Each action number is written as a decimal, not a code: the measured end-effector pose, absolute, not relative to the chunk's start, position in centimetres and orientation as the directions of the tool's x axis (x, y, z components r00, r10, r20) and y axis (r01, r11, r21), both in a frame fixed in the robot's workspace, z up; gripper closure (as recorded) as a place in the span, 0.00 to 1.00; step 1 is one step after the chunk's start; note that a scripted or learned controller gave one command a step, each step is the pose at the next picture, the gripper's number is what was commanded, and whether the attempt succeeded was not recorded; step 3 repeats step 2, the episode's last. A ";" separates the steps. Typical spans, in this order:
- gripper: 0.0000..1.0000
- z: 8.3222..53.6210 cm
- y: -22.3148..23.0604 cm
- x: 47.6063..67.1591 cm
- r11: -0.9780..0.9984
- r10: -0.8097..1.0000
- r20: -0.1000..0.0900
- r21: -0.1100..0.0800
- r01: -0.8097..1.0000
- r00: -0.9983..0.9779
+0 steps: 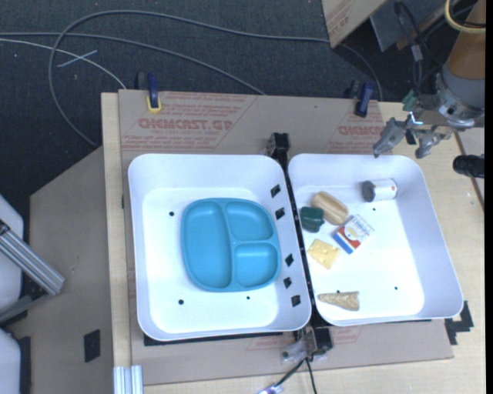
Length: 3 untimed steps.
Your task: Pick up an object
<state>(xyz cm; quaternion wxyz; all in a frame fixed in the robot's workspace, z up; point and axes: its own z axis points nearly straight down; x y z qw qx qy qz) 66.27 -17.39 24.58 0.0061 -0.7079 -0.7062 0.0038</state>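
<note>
The right bin (431, 254) holds several small objects: a tan bread roll (330, 205), a dark green cup (312, 219), a yellow cheese wedge (323, 253), a red, white and blue packet (352, 234), a grey and white cylinder (379, 189) and a tan slice (340, 300) near the front. My gripper (406, 144) hangs above the bin's far right rim, fingers spread open with nothing between them, well clear of the objects.
A blue divided plate (229, 243) lies in the left bin (154, 231). Clamps (152, 91) hold the board at the back. A cardboard box (347, 19) and cables lie beyond the bench.
</note>
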 end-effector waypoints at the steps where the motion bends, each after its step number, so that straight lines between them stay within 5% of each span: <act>1: 0.00 25.4 -17.3 66.5 0.001 1.000 0.000 0.000 1.000 -0.001; 3: 0.00 21.1 -16.9 66.1 0.001 1.000 0.001 -0.005 1.000 -0.001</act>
